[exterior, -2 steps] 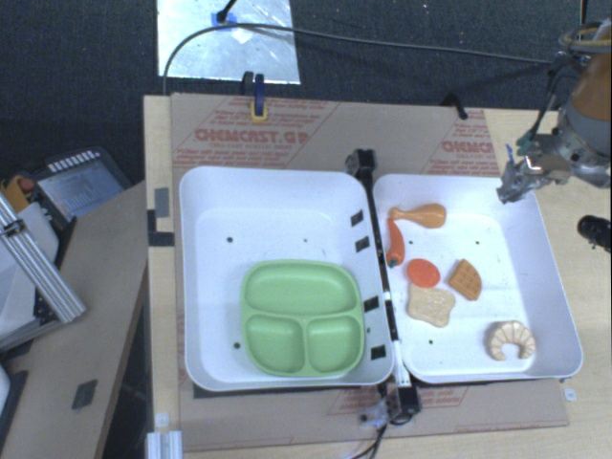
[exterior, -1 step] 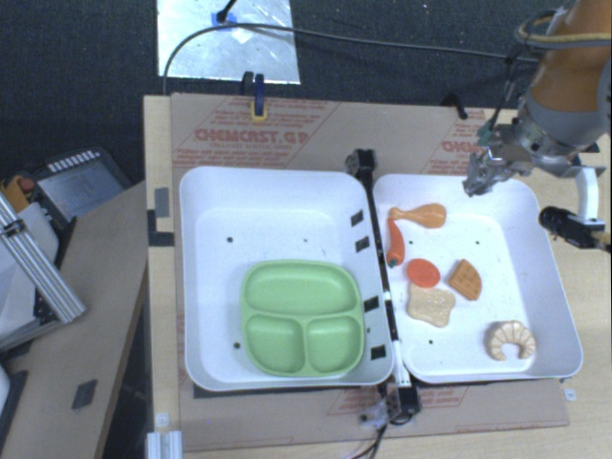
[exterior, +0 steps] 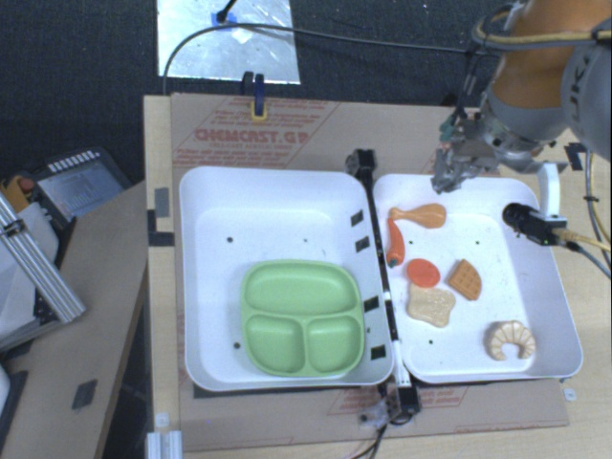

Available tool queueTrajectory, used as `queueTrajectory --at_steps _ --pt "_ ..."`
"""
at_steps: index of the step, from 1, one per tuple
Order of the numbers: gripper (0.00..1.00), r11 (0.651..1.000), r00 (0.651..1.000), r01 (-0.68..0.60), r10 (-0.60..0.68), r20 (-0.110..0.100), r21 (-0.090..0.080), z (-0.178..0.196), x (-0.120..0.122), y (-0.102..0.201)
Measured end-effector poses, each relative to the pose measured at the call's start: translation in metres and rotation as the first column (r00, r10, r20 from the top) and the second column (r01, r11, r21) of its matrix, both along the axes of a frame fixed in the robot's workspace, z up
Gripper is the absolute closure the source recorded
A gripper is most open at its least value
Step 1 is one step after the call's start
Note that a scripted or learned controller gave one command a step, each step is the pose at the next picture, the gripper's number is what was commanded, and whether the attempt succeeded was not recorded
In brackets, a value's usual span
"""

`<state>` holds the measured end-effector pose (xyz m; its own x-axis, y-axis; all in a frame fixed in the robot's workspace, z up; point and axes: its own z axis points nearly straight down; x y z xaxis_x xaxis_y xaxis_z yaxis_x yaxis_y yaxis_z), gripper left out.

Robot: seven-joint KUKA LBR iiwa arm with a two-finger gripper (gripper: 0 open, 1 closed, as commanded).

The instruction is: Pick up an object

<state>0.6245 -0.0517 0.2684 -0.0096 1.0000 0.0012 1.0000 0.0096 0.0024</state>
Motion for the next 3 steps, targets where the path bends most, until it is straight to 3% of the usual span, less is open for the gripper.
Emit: queueTrajectory --at_steps 1,3 --pt "1.00 1.000 1.000 0.000 0.000 0.001 0.000 0.002 0.007 0.057" --pt "1.00 1.000 1.000 0.001 -0.001 0.000 0.000 -0.029 0.020 0.159"
